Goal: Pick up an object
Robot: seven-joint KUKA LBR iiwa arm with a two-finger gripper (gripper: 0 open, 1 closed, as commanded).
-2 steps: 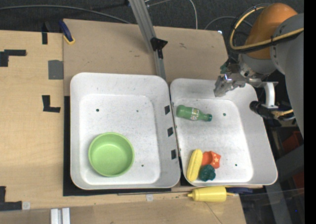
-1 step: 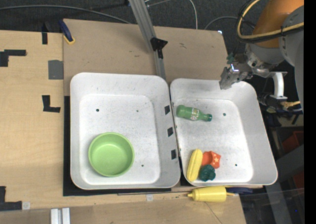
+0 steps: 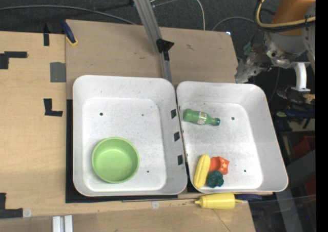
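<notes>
The tool [image 3: 249,66] sits up by the far corner of the right bin [image 3: 266,123], and I cannot tell its state, so the picking has hardly begun; next it must come down over the green bottle [image 3: 201,118] inside.

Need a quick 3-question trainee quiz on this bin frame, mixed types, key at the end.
1. True or false: the green bowl sits in the left bin.
2. Which lies outside both bins? A) green bottle B) yellow bottle C) banana
3. Fill in: the tool is above the right bin's ___ corner.

Key: 1 true; 2 B; 3 far right.
</notes>
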